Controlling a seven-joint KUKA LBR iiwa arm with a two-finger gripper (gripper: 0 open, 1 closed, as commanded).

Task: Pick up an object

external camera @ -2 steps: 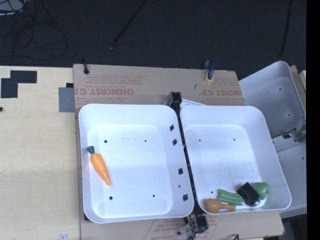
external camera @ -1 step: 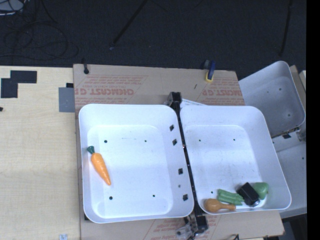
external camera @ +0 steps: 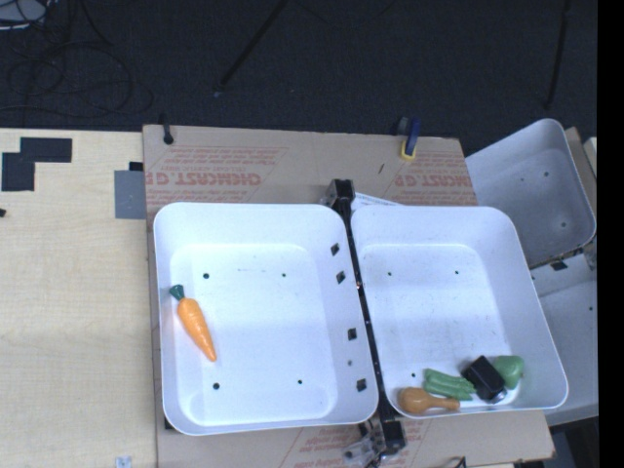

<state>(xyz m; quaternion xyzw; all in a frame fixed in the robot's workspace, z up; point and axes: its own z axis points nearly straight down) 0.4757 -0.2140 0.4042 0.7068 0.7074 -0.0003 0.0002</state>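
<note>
A carrot [external camera: 196, 328] lies alone in the left bin [external camera: 249, 220], at about 8 o'clock, just beside the left wall, its green top pointing to 11 o'clock. The floor around it toward 3 o'clock is bare. In the right bin [external camera: 439, 224], four things crowd the 5 o'clock corner against the near rim: a black block [external camera: 485, 377] touching a green pod [external camera: 448, 385], a round green piece [external camera: 510, 368], and a tan gourd [external camera: 426, 402]. The gripper's state cannot be told. Cardboard [external camera: 292, 169] lies under both bins.
</note>
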